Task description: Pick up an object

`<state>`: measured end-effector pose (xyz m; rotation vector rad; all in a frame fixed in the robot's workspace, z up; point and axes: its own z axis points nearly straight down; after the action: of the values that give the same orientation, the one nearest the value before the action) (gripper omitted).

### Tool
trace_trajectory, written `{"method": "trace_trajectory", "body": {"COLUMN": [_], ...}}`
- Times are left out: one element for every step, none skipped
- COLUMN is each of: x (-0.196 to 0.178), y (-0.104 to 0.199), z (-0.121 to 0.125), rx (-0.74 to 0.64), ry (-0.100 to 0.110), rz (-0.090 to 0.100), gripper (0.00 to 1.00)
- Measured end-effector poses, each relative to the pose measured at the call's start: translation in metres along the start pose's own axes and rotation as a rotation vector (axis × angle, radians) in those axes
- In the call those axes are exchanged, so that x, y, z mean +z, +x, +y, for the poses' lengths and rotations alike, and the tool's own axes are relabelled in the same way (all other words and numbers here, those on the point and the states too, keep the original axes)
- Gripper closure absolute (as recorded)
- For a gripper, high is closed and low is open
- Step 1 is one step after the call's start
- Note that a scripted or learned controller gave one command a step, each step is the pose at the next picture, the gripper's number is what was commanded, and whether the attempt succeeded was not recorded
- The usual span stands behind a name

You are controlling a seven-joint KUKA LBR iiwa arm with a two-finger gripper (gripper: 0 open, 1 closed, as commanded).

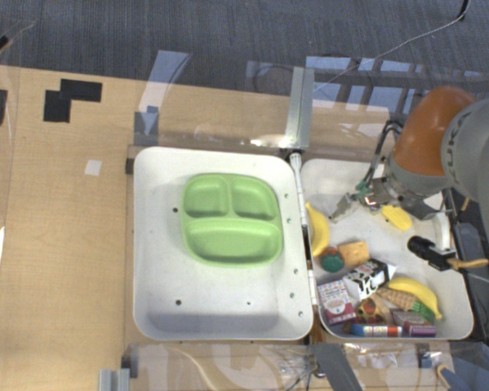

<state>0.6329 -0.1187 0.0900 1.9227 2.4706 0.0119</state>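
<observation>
From the camera view above the bench, you have the arm (pixel 456 144) reaching in from the right over the back half of the right bin (pixel 344 175), its orange band sitting directly above the wrist and covering much of what lies beneath. The gripper (pixel 367 197) shows as a dark cluster of fingers and cabling at the lower left of that band; you cannot tell from here whether it is spread or closed, and nothing is visibly caught in it. The task names no particular object, so judge by nearness: a small yellow piece (pixel 397 217) lies just beside the claw, toward the front and slightly right, on bare bin floor, with its long axis running roughly left to right at a slight tilt. That looks like the closest candidate. The banana at the divider (pixel 317 229) lies to the claw's left and forward, its length running along the bin wall. The remaining clutter at the front, including a second banana (pixel 419 294), a tan block (pixel 354 253) and a green ball (pixel 332 260), is well apart from the claw. The left bin (pixel 157 227) holds a green divided plate (pixel 231 218). Be aware that the wrist hides the bin's back right corner, and the packages at the front edge overlap too tightly to separate.
</observation>
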Motion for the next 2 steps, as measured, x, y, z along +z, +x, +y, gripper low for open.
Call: {"method": "trace_trajectory", "body": {"x": [0.002,0.002], "y": [0.010,-0.034], "z": [0.042,0.024], "rx": [-0.013,-0.070], "ry": [0.007,0.003], "rz": [0.000,0.000], "gripper": [0.00,0.00]}}
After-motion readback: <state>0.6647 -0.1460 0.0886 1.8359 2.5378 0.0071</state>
